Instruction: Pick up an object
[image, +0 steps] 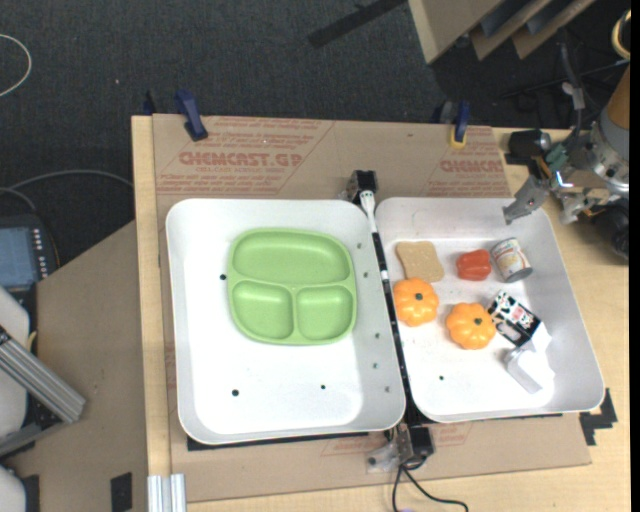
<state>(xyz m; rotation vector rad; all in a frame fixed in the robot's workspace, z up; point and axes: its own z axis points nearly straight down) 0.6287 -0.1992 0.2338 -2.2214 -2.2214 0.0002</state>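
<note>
Gripper (524, 203) above the right bin's (575, 345) far corner, finger state impossible to tell, nothing between them, small can (511, 259) and red piece (475, 264) just below, two orange pumpkins (415, 301) nearer, green divided plate (292, 285) in left bin (200, 370)

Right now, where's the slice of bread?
The bread slice lies in the right bin, near its upper left corner in the camera view, just above one small orange pumpkin and left of the red item.
</note>
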